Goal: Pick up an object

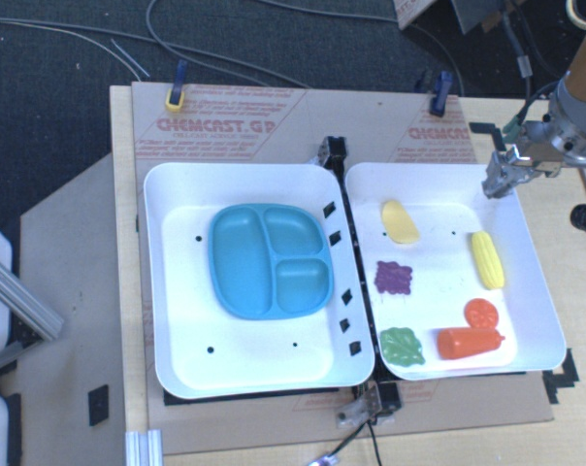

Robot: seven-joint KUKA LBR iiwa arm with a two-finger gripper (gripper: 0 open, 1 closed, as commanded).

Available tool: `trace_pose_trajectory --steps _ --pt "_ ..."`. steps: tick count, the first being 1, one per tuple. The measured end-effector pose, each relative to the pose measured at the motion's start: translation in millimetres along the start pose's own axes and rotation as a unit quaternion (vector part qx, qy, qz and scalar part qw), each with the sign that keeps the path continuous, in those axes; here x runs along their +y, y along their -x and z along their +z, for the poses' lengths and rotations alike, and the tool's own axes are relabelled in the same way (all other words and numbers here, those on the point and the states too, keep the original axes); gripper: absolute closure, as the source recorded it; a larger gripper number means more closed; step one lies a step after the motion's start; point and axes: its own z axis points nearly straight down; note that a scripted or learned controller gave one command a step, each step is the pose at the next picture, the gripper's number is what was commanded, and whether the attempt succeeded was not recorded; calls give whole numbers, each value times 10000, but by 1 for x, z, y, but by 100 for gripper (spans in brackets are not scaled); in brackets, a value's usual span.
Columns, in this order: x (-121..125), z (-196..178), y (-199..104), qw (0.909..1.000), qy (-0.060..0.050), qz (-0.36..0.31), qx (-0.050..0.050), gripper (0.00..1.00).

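Holding six toys, apparently: right bin.

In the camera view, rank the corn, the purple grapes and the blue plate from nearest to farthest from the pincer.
From the pincer:
1. Corn, right bin, right side.
2. Purple grapes, right bin, left-middle.
3. Blue plate, left bin.
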Motion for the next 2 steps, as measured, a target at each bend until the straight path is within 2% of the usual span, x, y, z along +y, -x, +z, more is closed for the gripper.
trace_pose_trajectory --steps 1,2 --pt "-4 5 -53 10000 -40 -14 17 100" --pt "3 23 -104 10000 -48 -15 18 100"
